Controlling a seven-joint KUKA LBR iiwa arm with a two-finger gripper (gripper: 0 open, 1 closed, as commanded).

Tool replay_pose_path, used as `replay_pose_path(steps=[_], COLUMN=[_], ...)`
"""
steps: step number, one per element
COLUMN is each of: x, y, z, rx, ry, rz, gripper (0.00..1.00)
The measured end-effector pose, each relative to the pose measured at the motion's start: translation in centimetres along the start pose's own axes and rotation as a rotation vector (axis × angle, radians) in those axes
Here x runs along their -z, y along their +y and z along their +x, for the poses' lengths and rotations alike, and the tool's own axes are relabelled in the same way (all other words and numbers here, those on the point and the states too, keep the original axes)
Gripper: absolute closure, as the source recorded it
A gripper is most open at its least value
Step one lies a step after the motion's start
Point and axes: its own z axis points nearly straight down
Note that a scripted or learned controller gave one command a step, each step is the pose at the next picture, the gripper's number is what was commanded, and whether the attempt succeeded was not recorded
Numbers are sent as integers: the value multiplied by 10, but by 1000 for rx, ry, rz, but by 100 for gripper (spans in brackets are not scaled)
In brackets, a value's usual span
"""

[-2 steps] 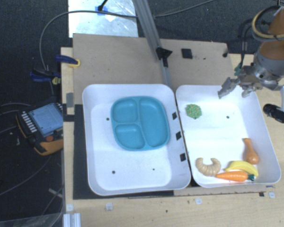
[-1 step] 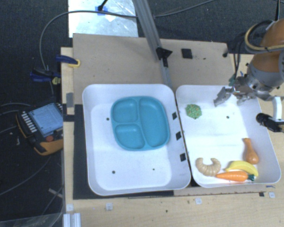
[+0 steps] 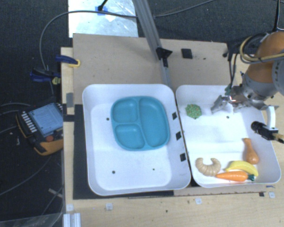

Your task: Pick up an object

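Seen from the fixed camera above the bench, the two white bins sit side by side. The left bin (image 3: 99,174) carries only a blue divided plate (image 3: 140,122), lying flat near its middle, which leaves it looking like the drop-off side. The right bin (image 3: 213,136) holds all the loose things, so the pick most likely happens here.

A small green broccoli floret (image 3: 193,110) lies alone near the far left corner of that bin, well apart from the rest. Along the near edge four things crowd together: a pale croissant (image 3: 208,166), an orange carrot (image 3: 232,176) lying lengthwise just in front of a yellow banana (image 3: 243,168), and a brown pear-shaped piece (image 3: 250,151) leaning against the right wall.

The arm reaches in from the right, and its gripper (image 3: 222,104) hangs low over the far part of the right bin, just beside the broccoli and to its right. Whether the fingers stand wide or narrow cannot be told at this size; nothing shows between them.

By its place, the gripper seems aimed at the broccoli, a sensible choice since it lies clear of neighbours. The crowded near edge would make a clean grasp harder, with pieces touching each other and the wall.
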Motion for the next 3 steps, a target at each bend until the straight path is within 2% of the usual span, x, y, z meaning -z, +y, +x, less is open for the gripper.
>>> replay_pose_path(steps=[1, 3], x=[14, 102], y=[2, 8], z=[0, 2], rx=[1, 5], ry=[-1, 0], rz=[-6, -8], gripper=[100, 100])
